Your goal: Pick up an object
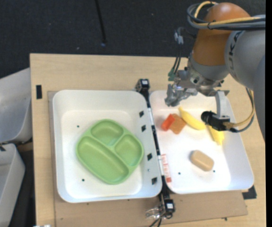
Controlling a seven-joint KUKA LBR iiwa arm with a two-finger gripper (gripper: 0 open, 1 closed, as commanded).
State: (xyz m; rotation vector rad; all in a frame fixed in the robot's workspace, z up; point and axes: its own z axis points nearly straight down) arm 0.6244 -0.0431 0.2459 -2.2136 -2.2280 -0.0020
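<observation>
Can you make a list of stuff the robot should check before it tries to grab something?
1. Things to grab in the right bin: ok. An orange block, a banana and a tan piece lie there.
2. Gripper over that bin: ok, at its far corner.
3. Gripper lined up on a target: not ok. It sits beyond the orange block, not over it.
4. Block free to grab: not ok, it touches the banana.
5. Gripper free of any load: cannot tell.
6. Left bin: ok, only a green plate there.
</observation>
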